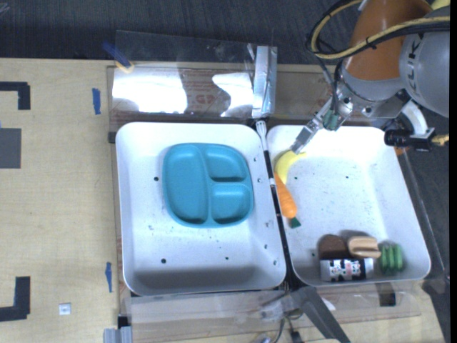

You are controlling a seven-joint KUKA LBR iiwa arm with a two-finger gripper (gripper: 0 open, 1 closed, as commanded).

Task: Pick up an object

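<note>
the grey arm with its orange band reaches in from the right over the far edge of the right bin. the left bin holds a blue divided tray lying flat near its middle. in the right bin, a yellow banana lies against the left wall near the far corner, and an orange carrot lies just below it, touching its end. along the near wall sit a brown piece, a tan bun-like piece, a green piece and a dark can on its side. the gripper points down at the banana's upper end; whether it is open or closed, i cannot tell.
</note>
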